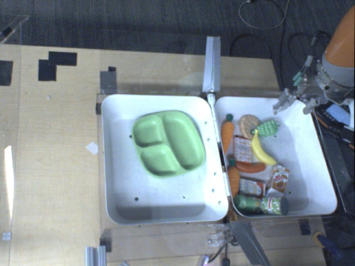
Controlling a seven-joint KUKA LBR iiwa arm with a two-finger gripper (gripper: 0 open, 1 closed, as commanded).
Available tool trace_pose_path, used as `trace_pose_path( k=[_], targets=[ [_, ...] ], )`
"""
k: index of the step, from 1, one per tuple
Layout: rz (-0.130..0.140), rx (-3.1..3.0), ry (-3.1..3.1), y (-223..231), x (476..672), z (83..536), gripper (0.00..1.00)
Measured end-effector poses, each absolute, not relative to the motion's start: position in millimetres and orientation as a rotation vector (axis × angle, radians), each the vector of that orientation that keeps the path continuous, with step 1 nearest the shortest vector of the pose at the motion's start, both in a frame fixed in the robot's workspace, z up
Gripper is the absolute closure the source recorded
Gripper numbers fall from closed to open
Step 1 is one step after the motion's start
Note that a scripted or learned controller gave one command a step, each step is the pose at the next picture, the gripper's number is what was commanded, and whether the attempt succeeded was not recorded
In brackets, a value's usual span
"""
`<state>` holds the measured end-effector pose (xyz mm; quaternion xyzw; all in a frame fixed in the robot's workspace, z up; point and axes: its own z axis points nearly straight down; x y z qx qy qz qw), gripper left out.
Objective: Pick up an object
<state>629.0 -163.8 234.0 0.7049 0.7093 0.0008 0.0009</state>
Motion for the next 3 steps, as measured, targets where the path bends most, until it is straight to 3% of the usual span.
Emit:
trace_pose_path(
  k=[1,2,3],
  targets=[
    [0.017,2.277,2.146,-120.1,589.6,105.1,0.0],
    [0.025,2.275,2.148,-118.1,592.1,115.4,1.0],
    [0.004,2.35,2.081,-62.3,632.0,231.2,1.0]
  ],
)
